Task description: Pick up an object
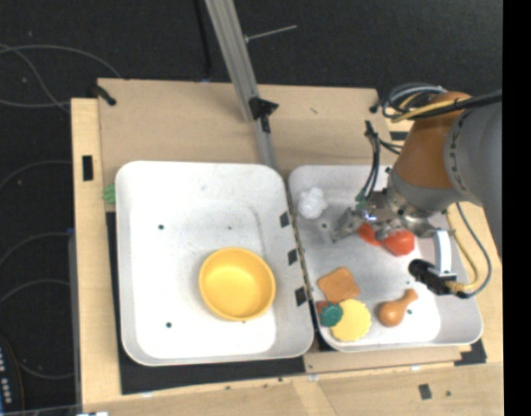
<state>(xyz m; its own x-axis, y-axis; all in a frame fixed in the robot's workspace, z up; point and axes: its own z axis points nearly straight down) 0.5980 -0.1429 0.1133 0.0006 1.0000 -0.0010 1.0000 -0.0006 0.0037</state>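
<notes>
My gripper hangs low over the middle of the right bin, below the orange-banded wrist. A red object lies just to its right, partly under the wrist, and whether it is held is hidden. A white crumpled object sits to the gripper's upper left. Toward the bin's front lie an orange-brown flat piece, a yellow round object with a green piece against it, and a brown pear-shaped object.
The left bin holds a yellow bowl near its front middle. A grey metal pole slants down from the top to the gap between the bins. Cables loop around the arm at the right.
</notes>
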